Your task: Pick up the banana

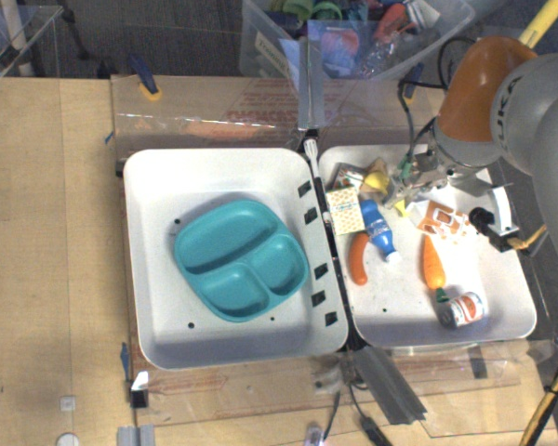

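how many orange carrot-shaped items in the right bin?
2. One carrot lies near the right bin's left wall, beside the blue tube. The other carrot lies mid-bin, just above the can. More may hide under the hand in the back clutter.

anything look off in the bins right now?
Nothing spilled or broken. The right white bin is cluttered: a small can lies on its side near the front, beside an orange carrot. The yellow banana sits crowded among items right by the gripper. The teal divided plate lies flat, slightly rotated.
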### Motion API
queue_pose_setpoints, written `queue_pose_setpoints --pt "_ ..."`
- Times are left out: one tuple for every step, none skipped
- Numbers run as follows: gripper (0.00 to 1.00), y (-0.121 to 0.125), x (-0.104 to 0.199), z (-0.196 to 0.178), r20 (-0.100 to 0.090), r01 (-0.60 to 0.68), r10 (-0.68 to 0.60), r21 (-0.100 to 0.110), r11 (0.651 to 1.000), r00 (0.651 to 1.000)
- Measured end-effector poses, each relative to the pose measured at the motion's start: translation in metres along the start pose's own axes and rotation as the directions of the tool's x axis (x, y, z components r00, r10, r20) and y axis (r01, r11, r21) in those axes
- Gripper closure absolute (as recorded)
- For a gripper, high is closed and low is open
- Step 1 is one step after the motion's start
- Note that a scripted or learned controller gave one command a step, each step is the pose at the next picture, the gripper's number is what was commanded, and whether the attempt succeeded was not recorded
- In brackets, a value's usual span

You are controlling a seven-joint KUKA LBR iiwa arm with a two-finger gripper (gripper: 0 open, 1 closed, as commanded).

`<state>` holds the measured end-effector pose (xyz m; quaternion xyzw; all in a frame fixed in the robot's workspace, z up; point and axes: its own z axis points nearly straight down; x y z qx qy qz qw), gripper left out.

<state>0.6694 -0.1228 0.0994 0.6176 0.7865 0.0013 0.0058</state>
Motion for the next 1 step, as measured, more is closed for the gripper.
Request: queue_pose_setpoints --pt "1.0 0.0183 0.078 -0.123 -0.007 -0.059 0.06 0.008 0.998 0.998"
